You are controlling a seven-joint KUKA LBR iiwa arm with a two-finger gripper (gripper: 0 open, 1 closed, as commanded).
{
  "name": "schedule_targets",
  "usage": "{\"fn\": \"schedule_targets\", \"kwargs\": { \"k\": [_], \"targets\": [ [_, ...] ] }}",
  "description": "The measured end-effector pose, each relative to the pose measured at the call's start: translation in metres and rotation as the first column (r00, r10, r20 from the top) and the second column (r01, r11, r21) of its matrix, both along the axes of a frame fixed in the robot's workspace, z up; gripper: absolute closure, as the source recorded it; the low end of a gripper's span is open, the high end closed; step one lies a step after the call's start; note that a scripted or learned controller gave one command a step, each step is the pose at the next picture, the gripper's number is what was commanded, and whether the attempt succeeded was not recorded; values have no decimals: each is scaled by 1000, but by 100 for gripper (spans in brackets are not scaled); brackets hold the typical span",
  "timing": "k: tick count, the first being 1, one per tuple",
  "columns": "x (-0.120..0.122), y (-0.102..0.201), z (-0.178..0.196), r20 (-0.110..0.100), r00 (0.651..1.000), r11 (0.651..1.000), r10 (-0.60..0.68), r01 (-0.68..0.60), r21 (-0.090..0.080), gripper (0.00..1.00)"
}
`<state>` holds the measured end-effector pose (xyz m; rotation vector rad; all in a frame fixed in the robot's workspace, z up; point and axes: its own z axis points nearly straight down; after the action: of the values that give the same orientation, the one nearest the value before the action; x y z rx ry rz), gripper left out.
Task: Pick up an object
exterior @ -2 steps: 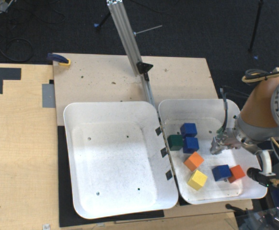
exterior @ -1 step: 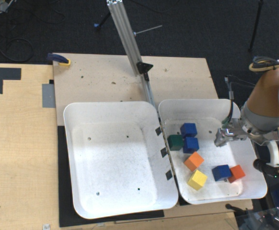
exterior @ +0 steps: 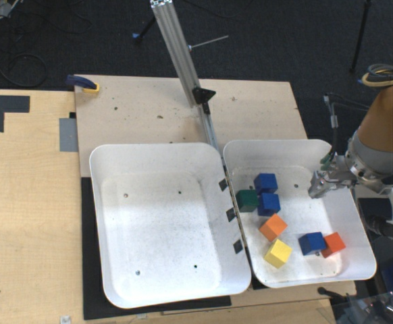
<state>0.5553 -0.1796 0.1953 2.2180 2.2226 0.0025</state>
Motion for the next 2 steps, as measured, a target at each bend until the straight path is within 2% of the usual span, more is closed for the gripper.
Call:
{"fn": "schedule_targets", "kwargs": {
  "k": [2],
  "targets": [
    [-1, -3, 80, 0, 1000, 1000, 0, 0, -1, 100]
  ]
}}
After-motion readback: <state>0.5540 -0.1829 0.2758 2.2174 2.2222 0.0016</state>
